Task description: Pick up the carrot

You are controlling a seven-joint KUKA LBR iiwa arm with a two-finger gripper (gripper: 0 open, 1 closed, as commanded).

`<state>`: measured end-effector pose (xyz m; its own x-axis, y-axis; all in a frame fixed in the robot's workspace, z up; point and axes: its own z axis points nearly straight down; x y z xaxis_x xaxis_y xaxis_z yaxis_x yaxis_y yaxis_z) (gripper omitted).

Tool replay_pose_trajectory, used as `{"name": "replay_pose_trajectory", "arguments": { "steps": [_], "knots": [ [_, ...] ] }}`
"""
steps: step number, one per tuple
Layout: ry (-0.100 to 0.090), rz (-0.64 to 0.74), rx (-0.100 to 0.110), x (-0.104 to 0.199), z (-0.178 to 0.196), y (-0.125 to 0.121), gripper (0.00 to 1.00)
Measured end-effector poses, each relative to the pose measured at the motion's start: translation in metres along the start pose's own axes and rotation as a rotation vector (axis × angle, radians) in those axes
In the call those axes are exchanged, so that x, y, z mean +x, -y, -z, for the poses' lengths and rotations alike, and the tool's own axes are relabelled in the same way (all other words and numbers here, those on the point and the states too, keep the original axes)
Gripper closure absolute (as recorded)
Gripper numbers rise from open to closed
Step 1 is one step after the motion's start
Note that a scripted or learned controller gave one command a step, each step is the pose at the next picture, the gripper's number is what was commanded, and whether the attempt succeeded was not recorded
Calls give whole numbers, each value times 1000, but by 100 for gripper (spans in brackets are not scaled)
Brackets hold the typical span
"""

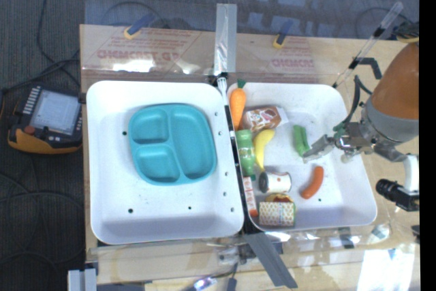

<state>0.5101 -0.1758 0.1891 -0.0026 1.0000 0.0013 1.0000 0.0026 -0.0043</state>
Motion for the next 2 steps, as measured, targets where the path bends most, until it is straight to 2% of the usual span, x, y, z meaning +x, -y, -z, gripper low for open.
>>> {"name": "replay_pose_trajectory", "arguments": {
  "steps": [1, 2],
  "knots": [
    [2, -347, 1, 78, -8, -86, 0],
    [4, -440, 1, 142, -7, -114, 0]
  ]
}}
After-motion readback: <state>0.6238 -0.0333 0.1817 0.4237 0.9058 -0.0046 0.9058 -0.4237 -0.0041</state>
